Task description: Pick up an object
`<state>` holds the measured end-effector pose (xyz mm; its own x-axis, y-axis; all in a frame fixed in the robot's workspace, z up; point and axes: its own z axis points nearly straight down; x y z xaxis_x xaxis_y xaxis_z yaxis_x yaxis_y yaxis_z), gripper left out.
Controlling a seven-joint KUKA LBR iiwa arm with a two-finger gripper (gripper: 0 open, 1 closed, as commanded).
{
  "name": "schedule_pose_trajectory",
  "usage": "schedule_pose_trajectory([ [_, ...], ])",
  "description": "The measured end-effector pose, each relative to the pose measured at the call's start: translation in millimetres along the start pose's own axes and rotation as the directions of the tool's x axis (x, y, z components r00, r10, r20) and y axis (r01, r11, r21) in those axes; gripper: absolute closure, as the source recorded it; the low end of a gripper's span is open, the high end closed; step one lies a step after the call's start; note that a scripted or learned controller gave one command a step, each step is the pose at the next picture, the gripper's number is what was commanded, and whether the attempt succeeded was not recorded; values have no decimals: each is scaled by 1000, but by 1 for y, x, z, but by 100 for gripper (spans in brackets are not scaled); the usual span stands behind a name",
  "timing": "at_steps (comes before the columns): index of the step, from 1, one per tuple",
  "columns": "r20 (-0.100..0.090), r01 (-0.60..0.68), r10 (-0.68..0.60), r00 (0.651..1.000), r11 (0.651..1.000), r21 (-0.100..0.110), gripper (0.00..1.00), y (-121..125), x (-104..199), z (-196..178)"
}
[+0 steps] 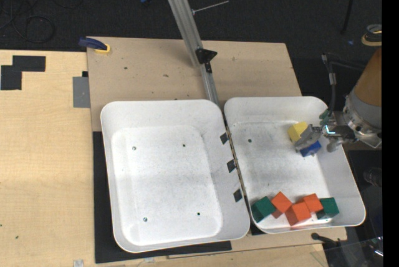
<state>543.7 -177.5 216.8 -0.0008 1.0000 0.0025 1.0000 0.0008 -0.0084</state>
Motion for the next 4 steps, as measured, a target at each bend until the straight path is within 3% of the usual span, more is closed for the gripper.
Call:
schedule_pose_trajectory([
  [1,1,-3,3,1000,1000,-5,0,1,-1,-3],
  [3,-1,-2,2,1000,1000,2,0,-3,-3,107],
  [4,1,-4,4,1000,1000,-6,0,-2,-2,125],
])
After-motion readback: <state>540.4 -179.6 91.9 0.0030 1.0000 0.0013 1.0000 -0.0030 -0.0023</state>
